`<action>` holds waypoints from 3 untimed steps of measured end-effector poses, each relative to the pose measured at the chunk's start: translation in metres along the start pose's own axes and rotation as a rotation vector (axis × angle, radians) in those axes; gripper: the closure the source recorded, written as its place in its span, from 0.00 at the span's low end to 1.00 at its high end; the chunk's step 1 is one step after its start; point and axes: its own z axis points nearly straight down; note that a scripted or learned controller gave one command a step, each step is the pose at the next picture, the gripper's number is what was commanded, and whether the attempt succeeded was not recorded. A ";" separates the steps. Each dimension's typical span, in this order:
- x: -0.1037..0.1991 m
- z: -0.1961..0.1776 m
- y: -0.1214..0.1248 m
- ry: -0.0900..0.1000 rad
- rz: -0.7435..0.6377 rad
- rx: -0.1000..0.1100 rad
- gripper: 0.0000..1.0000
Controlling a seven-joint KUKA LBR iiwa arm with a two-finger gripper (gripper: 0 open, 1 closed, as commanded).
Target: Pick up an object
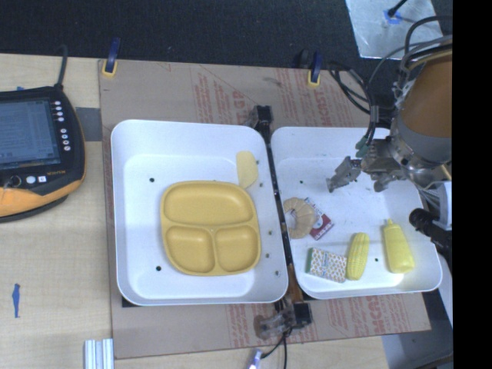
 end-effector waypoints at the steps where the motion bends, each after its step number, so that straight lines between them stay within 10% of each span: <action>1: -0.090 0.123 -0.007 -0.001 0.002 0.002 0.00; 2: -0.063 0.150 -0.065 0.001 0.000 0.001 0.00; 3: -0.064 0.140 -0.065 0.000 -0.005 0.002 1.00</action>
